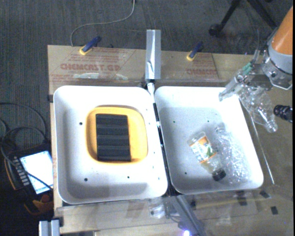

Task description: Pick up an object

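Bottle (pixel 217 154) first, lying nearest me in the right bin (pixel 187 132): it is a crumpled clear plastic one with an orange and white label and a dark cap pointing toward the bin's near edge. I am reading it as the thing to pick, since it is resting loose on the floor of that bin with room around it. Beside it, the left bin (pixel 69 132) is holding a yellow tray (pixel 140 136) with a black ribbed block (pixel 112 137) sitting inside it, well apart from the bottle. Farther back, the gripper (pixel 253 95) is hovering over the right bin's far right corner, above and clear of the bottle. Its clear fingers are blurring together, so I cannot tell whether they are parted or closed.
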### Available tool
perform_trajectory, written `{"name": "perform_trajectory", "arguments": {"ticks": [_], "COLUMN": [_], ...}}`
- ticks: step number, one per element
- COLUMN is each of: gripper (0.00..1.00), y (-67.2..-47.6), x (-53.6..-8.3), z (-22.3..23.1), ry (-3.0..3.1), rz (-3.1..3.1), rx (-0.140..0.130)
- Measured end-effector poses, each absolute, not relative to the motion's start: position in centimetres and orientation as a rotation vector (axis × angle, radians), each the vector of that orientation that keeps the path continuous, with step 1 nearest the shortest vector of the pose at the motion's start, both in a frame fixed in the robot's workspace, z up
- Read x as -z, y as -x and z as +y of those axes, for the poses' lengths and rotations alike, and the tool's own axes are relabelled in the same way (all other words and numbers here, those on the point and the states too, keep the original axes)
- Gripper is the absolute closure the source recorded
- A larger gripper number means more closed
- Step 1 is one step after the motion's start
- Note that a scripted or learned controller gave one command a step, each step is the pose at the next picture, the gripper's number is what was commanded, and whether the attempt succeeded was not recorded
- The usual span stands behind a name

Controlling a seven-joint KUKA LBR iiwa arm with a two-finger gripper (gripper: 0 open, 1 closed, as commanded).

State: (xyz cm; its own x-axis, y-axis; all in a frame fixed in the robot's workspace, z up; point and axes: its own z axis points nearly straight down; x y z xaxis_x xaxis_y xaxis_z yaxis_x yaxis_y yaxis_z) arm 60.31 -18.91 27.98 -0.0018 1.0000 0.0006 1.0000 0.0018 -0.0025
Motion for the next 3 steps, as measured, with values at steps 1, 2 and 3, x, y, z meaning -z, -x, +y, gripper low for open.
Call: {"name": "perform_trajectory", "arguments": {"ticks": [1, 2, 3], "gripper": [0.00, 0.00, 0.00], "y": [-53.3, -58.0, -61.4], "x": [-9.4, -9.1, -9.1], "z": [-19.8, -19.9, -15.9], "ry": [2.167, 2.295, 2.285], "rz": [-2.276, -2.161, -2.174], "rx": [0.002, 0.008, 0.009]}}
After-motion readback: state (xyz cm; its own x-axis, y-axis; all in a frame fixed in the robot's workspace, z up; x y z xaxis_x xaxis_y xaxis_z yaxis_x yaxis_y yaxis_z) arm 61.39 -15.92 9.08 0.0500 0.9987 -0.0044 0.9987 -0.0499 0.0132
